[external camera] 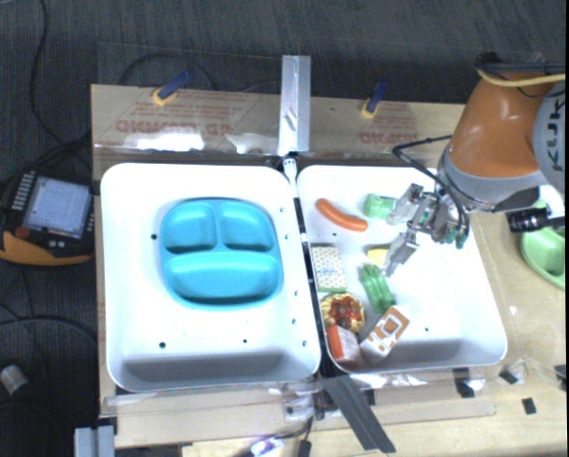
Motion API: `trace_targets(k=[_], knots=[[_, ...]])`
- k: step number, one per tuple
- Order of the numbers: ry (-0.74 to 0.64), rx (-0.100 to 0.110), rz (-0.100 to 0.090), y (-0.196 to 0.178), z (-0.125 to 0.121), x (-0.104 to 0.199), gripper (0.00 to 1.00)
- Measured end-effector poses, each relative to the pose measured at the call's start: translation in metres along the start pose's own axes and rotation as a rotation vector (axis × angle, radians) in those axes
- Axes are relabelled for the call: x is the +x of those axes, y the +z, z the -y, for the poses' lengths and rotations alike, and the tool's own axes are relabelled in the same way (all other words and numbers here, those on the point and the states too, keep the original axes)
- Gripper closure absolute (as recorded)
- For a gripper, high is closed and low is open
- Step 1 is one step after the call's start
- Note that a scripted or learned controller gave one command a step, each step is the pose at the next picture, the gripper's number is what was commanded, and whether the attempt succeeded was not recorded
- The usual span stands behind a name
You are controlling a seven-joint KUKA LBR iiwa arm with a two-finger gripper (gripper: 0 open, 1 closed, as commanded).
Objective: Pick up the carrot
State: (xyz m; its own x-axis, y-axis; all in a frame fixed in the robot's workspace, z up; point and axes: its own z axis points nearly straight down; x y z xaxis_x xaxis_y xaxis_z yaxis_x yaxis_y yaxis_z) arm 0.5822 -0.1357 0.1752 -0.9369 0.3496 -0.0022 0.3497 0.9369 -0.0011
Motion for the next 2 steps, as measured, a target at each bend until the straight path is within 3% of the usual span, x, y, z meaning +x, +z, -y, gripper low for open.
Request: trace_targets(k=[1,2], knots=[[-0.071,-0.001,0.001,0.082,0.018,-0.044,0.00],[-0.083,-0.002,0.007,0.086,0.004,-0.067,0.00]])
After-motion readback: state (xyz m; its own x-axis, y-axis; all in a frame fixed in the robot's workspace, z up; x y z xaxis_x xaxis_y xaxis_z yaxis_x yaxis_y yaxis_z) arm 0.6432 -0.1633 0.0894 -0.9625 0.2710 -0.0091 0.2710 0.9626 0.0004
